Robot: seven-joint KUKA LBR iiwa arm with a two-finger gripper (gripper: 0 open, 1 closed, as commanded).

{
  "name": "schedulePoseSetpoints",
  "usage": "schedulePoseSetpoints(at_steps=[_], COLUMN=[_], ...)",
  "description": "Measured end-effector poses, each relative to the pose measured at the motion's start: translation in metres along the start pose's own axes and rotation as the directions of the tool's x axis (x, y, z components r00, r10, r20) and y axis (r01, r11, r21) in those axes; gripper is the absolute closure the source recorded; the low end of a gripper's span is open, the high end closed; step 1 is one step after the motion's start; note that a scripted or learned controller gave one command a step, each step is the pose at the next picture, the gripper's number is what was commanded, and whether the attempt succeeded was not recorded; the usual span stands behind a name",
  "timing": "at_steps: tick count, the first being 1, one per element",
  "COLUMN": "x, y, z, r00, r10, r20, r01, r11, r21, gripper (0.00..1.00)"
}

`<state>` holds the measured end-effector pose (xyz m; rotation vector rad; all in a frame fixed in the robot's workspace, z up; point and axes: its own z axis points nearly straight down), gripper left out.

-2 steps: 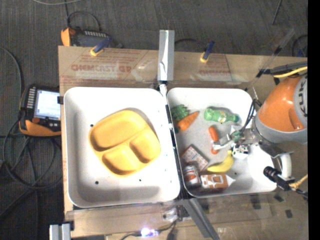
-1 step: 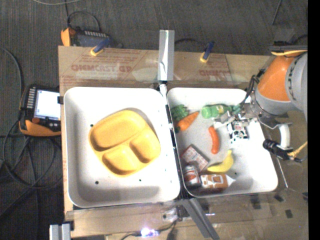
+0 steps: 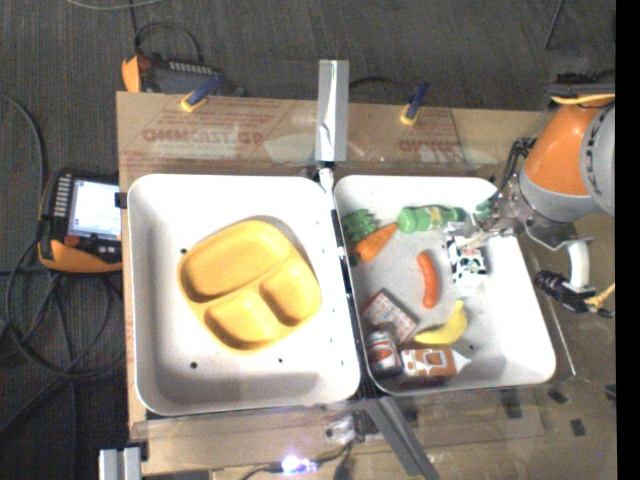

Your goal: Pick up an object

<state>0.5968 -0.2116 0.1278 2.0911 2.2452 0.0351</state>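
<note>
The right bin (image 3: 520, 363) holds several toys. A green bottle (image 3: 430, 216) lies at the back, with an orange carrot (image 3: 376, 240) to its left. A red sausage (image 3: 430, 278) lies mid-bin, a yellow banana (image 3: 446, 328) nearer the front. A brown packet (image 3: 388, 311), a can (image 3: 380, 349) and a brown carton (image 3: 432, 364) sit at the front left. My gripper (image 3: 472, 243) hangs low over the bin's right side, right above a black-and-white object (image 3: 467, 262). Whether it touches that object is unclear.
The left bin (image 3: 150, 368) holds a yellow divided plate (image 3: 250, 283). A metal post (image 3: 332, 108) rises behind the wall between the bins. The arm's orange band (image 3: 560, 158) and grey wrist hang over the right bin's far right corner. A handheld device (image 3: 85, 218) lies left of the bench.
</note>
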Motion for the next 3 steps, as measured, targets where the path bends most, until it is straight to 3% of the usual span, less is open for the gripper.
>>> schedulePoseSetpoints(at_steps=[1,2,3], x=[0.000,0.061,0.061], y=[-0.001,-0.028,-0.027], z=[0.001,0.032,0.023], r00=[1.000,1.000,1.000], r10=[0.000,0.002,0.002], r20=[0.000,-0.031,-0.030], r01=[0.000,0.000,0.000], r11=[1.000,0.998,0.998], r21=[0.002,0.063,0.063], gripper=[0.00,0.00,1.00])
